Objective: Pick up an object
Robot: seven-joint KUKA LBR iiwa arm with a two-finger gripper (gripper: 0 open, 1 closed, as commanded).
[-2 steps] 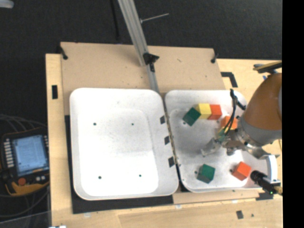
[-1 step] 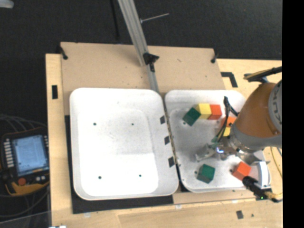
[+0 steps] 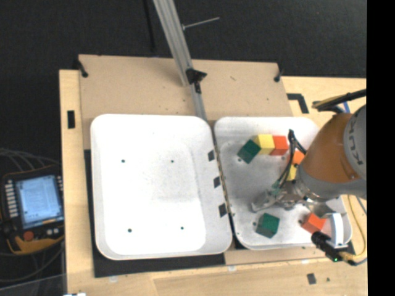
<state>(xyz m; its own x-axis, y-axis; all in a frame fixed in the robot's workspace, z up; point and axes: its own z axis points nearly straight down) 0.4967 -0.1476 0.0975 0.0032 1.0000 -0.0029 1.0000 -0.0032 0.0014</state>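
while jaws (image 3: pixel 262 203) hover, green block (image 3: pixel 268 225) lies below

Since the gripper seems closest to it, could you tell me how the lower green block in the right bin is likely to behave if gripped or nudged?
The green block looks like a small, flat-faced cube, so it is probably rigid and unlikely to roll. It appears light, so a nudge from the gripper would likely slide it across the smooth right bin.

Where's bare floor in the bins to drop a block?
Left bin: whole floor bare, rim to rim. Right bin: crowded; small patch by its left wall, between the upper green block and lower green block. Gripper sits beside it.
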